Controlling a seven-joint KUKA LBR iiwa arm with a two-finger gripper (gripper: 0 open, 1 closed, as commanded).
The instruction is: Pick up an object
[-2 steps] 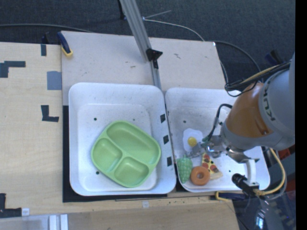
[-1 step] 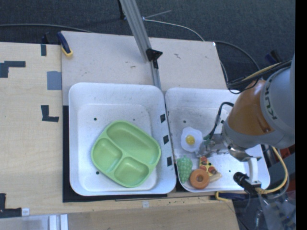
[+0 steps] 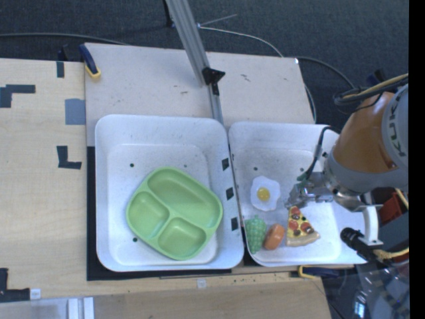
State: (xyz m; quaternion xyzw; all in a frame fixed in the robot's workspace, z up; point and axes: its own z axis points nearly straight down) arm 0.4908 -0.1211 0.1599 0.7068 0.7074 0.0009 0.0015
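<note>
The right bin (image 3: 279, 141) holds a fried egg toy (image 3: 263, 194), a pizza slice toy (image 3: 301, 228), an orange carrot-like toy (image 3: 273, 236) and a green leafy toy (image 3: 255, 232). My gripper (image 3: 298, 197) hangs low over the right bin, just above the pizza slice's tip and to the right of the egg. Its fingers are small and dark against the bin floor. Nothing shows between them. The grey arm with its orange band (image 3: 362, 141) comes in from the right.
The left bin (image 3: 113, 138) holds a light green divided plate (image 3: 174, 212). A metal pole (image 3: 192, 35) runs from the top down to the wall between the bins. Black cables cross the dark floor behind the bench.
</note>
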